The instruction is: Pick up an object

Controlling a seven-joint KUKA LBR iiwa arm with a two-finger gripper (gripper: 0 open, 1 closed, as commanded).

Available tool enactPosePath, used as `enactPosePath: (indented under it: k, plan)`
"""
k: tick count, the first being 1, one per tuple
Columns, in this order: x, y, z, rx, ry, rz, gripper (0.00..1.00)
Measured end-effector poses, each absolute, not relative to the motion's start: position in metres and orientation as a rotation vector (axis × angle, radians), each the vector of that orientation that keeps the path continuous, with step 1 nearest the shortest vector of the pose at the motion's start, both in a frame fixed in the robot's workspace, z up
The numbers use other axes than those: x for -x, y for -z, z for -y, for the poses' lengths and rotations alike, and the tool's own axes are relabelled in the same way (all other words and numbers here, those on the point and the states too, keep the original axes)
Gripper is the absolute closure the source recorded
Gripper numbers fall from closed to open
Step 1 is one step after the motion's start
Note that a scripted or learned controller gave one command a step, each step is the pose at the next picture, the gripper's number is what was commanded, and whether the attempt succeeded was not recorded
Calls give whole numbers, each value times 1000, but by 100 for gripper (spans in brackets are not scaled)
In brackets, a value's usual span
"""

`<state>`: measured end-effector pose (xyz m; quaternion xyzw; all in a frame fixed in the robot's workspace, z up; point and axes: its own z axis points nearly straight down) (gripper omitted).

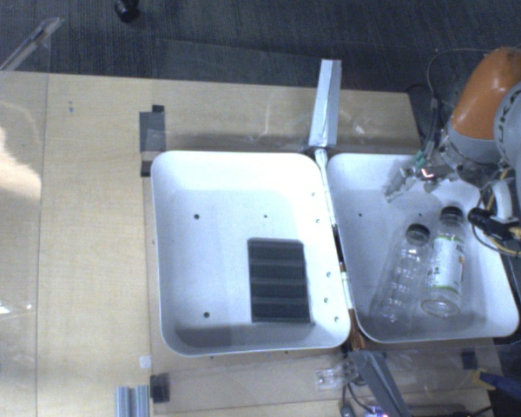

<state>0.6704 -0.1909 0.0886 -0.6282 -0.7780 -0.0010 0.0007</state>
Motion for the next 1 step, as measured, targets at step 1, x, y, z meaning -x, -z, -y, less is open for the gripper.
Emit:
enactPosePath:
  k: [1]
  plan:
    - [-592, -89, 205, 1847, 7, 2552, 0]
